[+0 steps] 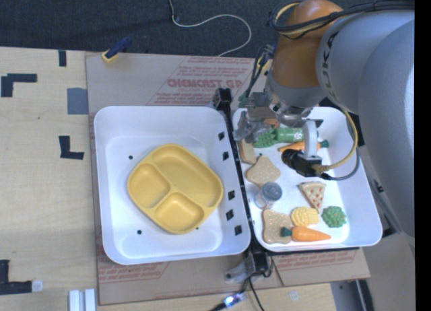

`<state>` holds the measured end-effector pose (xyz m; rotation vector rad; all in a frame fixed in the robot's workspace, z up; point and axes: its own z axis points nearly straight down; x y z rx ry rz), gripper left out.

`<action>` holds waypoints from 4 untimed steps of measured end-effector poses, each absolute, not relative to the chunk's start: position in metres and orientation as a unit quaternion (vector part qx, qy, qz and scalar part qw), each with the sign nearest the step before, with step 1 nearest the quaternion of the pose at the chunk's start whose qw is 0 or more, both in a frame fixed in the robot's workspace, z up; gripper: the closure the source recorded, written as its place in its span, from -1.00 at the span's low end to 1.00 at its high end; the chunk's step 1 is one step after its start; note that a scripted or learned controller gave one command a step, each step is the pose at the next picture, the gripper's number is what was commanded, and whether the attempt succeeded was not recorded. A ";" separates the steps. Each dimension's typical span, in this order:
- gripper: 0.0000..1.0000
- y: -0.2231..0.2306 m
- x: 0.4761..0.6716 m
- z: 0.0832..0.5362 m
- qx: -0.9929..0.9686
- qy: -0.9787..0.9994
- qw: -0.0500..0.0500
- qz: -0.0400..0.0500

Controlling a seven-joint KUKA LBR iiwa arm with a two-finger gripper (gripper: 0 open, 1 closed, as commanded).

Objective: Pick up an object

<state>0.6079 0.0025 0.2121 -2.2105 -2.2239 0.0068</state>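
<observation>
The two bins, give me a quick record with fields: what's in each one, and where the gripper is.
left bin: one yellow divided tray
right bin: toy food, including a carrot, corn, broccoli, a pizza wedge, bread slices and a small grey round piece
gripper: low over the far end of the right bin, among green items
grip: cannot tell
arm: reaches in from the right

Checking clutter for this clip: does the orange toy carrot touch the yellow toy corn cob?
Touching. The camera view shows the carrot lying against the corn cob's lower edge, no gap.
</observation>
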 end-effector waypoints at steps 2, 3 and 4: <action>1.00 -0.002 0.619 0.228 -0.706 -0.708 0.002 0.001; 1.00 -0.007 0.607 0.215 -0.707 -0.707 0.002 0.003; 1.00 0.004 0.617 0.214 -0.706 -0.708 0.001 0.002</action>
